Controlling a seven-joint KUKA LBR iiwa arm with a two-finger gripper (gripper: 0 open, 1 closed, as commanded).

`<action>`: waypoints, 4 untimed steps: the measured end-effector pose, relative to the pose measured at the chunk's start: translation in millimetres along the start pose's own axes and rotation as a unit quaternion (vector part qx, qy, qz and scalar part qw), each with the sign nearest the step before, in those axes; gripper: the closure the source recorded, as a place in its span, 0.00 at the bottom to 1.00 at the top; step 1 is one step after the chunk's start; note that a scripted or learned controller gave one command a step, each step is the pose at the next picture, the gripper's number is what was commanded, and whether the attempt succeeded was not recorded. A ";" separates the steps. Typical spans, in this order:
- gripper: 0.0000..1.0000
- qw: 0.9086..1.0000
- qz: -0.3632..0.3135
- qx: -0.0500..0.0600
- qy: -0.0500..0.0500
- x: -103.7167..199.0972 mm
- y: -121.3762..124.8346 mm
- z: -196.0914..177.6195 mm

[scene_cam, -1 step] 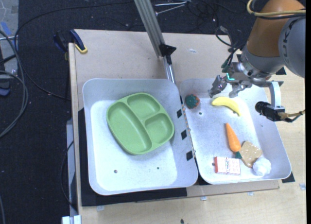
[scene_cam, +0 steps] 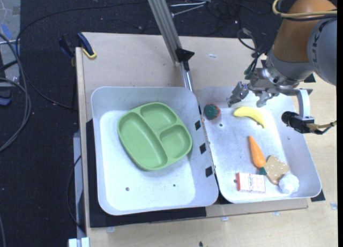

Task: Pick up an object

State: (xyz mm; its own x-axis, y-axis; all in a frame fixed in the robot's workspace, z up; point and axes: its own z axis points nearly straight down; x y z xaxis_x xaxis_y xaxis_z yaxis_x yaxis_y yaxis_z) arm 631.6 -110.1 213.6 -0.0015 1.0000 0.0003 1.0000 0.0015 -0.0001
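My gripper (scene_cam: 251, 98) hangs over the far edge of the right bin (scene_cam: 230, 144), its two fingers spread open with nothing between them. Just below it lies a yellow banana (scene_cam: 250, 114). To the left of that sits a small green and red ball-like toy (scene_cam: 212, 111). An orange carrot (scene_cam: 256, 151) lies mid-bin. Near the front are a slice of toast (scene_cam: 275, 169), a white and red box (scene_cam: 250, 182) and a white lump (scene_cam: 289, 184).
The left bin (scene_cam: 107, 187) holds a green divided plate (scene_cam: 155, 135). A slanted metal pole (scene_cam: 166, 21) rises from the bench behind the bins. The arm's orange band (scene_cam: 303, 10) is at the upper right.
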 end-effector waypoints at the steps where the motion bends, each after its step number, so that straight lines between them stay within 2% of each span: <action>1: 0.00 1.000 0.001 0.002 0.000 2.1 -4.2 63.2; 2: 0.00 1.000 0.001 0.002 0.000 2.8 -5.3 117.1; 3: 1.00 1.000 0.001 -0.001 -0.001 2.5 -3.4 102.9; 4: 1.00 1.000 0.000 -0.002 0.000 3.7 -3.3 60.3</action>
State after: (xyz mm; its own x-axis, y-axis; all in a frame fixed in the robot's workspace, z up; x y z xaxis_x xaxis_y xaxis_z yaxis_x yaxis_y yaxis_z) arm 628.3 -106.4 153.3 -0.0011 1.0000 -0.0005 1.0000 0.0011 0.0046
